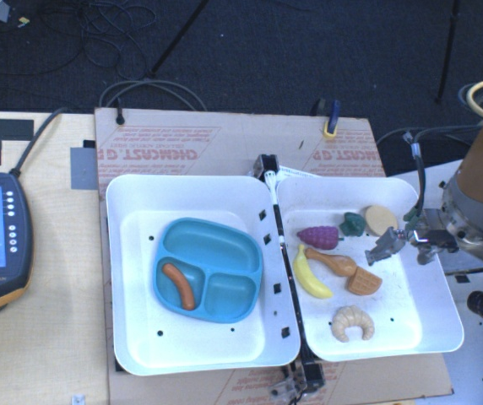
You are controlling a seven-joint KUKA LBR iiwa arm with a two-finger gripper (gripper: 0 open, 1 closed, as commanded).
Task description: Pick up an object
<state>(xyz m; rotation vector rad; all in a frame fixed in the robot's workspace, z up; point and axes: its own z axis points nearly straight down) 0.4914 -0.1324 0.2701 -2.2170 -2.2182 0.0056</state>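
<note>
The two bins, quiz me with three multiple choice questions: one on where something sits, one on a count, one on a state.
1. Where does the sausage lie?
A. in the blue divided tray
B. beside the croissant
C. on the cardboard

2. How many food items lie in the right bin?
A. three
B. seven
C. ten

3. What is between the fingers of the gripper?
A. the banana
B. the sausage
C. nothing

Answers: 1 A, it rests in the tray's left compartment. 2 B, grapes, banana, drumstick, a ridged brown piece, croissant, a green item and a tan round one. 3 C, it hangs over bare bin floor.
</note>
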